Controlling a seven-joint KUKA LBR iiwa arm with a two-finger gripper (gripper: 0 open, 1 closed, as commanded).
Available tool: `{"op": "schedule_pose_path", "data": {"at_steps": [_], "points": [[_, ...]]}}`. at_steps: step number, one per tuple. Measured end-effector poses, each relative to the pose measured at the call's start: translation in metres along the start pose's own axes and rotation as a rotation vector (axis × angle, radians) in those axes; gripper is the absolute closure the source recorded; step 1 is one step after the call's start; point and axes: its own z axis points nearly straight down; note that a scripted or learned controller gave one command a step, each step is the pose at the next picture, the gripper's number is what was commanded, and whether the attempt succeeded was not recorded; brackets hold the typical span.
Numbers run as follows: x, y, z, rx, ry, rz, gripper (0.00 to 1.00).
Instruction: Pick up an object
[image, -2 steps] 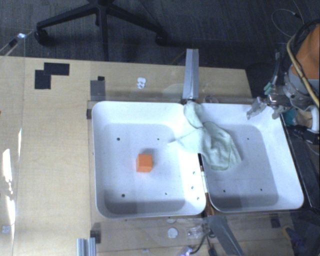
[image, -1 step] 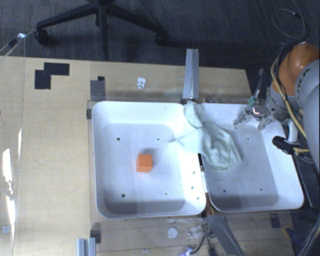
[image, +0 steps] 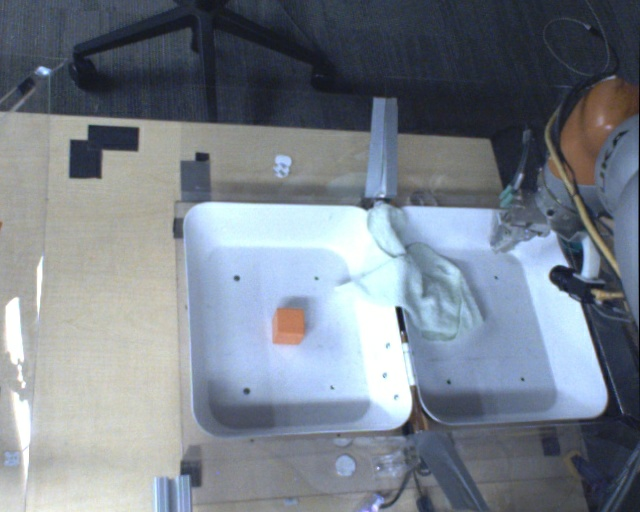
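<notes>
**Two bins, one cube, one cloth: gripper at the right bin's far right corner**

Two white bins sit side by side on your bench (image: 110, 300). In the left bin (image: 210, 300) you have a small orange cube (image: 289, 326), lying on the floor a little toward the near edge and close to the middle between the left and right walls. It is roughly as wide as it is long, so it has no real long axis; its sides run nearly parallel to the bin's walls, with at most a slight skew.

A pale grey-green cloth (image: 430, 290) is your other object. Its bulk lies crumpled in the right bin (image: 560, 390), against the left wall, and a narrower tail runs up toward the far left corner and over the shared rim. Its long axis goes from that far corner diagonally down toward the bin's middle.

Your gripper (image: 508, 237) hangs at the far right corner of the right bin, well apart from both cloth and cube. Nothing is between its fingers, and whether the jaws are open or closed you cannot tell from this view.
</notes>
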Motion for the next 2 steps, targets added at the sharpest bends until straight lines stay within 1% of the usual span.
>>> {"op": "schedule_pose_path", "data": {"at_steps": [1,2], "points": [[0.01,-0.003,-0.058,0.004,-0.001,0.116,1.0],[0.007,-0.004,-0.041,0.007,0.0,0.224,1.0]]}}
